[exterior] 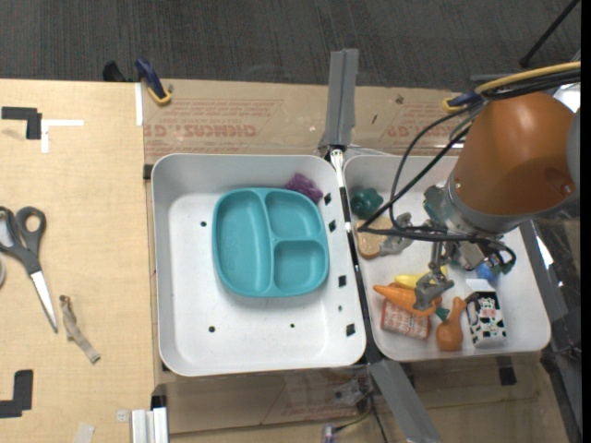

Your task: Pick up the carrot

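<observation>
Nearest the camera, the grey arm (517, 169) with its orange band came in from the right and hung over the right-hand bin (528, 335). Gripper (428, 291) sat low in that bin, directly at the carrot (399, 295); its metal tip overlapped the carrot's thick end. Finger state: cannot tell, since wrist and cabling masked the tips, and no object was clearly seen between them. Carrot lay flat near the bin's front left, pointed end toward the divider between the bins. Just in front of it lay a red-and-white packet (404, 320), touching or nearly so. A yellow item (410, 281) sat just behind the carrot, partly hidden by the gripper. To the right stood an orange-brown bottle-shaped piece (450, 330) and, beside it, a small black-and-white carton (486, 319). A dark teal object (368, 199) rested at the back left of the same bin, with a tan round item (369, 245) near it. Left-hand bin (175, 275) held a teal divided plate (272, 242), and a purple object (306, 187) lay behind the plate against the back wall. On the worktop (74, 247) to the left, well apart, lay scissors (28, 257).
</observation>
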`<state>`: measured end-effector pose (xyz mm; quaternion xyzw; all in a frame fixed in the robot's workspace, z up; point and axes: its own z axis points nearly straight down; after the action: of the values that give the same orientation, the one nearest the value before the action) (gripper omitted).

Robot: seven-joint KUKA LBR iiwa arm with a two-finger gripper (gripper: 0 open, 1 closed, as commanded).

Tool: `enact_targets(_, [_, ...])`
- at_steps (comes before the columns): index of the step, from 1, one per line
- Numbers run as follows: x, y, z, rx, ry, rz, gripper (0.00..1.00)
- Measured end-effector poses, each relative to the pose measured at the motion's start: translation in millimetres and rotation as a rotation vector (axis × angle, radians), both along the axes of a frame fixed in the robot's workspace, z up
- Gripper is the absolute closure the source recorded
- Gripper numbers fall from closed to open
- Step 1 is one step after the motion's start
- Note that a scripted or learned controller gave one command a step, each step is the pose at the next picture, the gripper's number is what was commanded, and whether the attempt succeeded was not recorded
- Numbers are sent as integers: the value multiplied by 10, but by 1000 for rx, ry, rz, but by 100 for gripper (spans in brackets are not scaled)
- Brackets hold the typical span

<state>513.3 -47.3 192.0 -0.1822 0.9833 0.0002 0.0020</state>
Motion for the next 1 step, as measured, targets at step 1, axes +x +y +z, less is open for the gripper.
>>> enact_targets(1, [-151, -568, -948, 0, -1, -208, 0])
